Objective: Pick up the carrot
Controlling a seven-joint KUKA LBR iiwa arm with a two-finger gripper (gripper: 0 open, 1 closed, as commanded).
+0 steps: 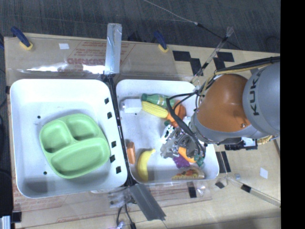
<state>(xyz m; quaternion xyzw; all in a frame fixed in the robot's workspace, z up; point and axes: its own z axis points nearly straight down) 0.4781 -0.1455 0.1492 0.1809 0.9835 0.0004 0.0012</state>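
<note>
The gripper hangs low over the right bin, near its front right corner, amid a tangle of cable and small bright things, and whether it is apart, together or clamped on anything cannot be told from this slant (the metal parts blur into the clutter under them). Something orange shows right at the gripper, with a purple piece just beneath, but neither can be read as held. The carrot appears to be the small orange stick lying against the left wall of the right bin, just beside the banana and apart from the gripper. By count, the right bin also holds one corn cob, one green bottle touching it at the back, one round orange fruit partly behind the cable, and one flat red and yellow item along the front wall. The left bin holds one green divided plate with three compartments. There are two bins side by side.
</note>
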